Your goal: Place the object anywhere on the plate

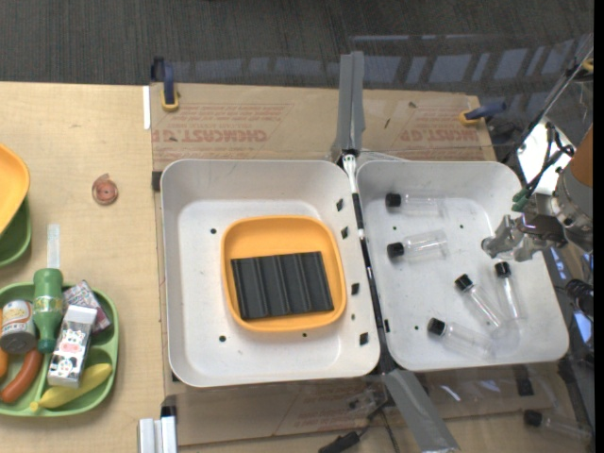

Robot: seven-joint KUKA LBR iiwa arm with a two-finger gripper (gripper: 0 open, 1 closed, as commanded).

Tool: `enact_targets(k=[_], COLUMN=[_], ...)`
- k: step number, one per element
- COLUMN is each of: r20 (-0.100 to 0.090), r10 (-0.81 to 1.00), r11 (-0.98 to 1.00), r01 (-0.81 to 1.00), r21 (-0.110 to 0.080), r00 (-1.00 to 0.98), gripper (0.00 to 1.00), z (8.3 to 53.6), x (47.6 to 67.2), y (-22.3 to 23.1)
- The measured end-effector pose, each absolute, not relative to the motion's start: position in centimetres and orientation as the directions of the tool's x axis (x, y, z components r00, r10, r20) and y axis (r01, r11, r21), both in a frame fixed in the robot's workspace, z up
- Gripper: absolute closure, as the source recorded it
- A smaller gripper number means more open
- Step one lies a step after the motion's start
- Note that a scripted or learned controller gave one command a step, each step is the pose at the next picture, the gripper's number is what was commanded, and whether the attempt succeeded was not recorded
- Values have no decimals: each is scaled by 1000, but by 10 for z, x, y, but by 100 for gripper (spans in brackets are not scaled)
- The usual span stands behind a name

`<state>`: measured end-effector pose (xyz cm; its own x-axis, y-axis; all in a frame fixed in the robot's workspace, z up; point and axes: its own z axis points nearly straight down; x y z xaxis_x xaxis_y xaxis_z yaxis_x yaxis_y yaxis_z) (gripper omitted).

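Note:
An orange-yellow plate (283,231) lies in the middle of the left bin (189,281). A black ribbed rectangular object (283,285) rests flat on the plate, covering most of its floor. My gripper (505,242) hangs over the right side of the right bin (444,182), far from the plate. Nothing shows held in it. Just below it lies a clear vial with a black cap (506,287).
Several more clear black-capped vials lie loose in the right bin, among them one (411,201) at the back, one (416,247) mid-left and one (457,336) at the front. On the bench at far left stand a green tray of toy food (57,352) and a yellow bowl (9,192).

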<state>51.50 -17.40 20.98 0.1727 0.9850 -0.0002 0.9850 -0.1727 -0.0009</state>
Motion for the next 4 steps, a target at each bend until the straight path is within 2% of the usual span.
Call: enact_targets(k=[1, 2, 3, 4], r20=[-2, -3, -3, -3], r10=[995, 927, 876, 752], r11=[96, 374, 483, 659], r01=[995, 927, 876, 752], r21=[-1, 0, 0, 1], r00=[-96, -374, -483, -659], gripper=[100, 100, 100, 100], z=[243, 257, 331, 419], x=[559, 627, 654, 657], y=[-202, -222, -222, -222])
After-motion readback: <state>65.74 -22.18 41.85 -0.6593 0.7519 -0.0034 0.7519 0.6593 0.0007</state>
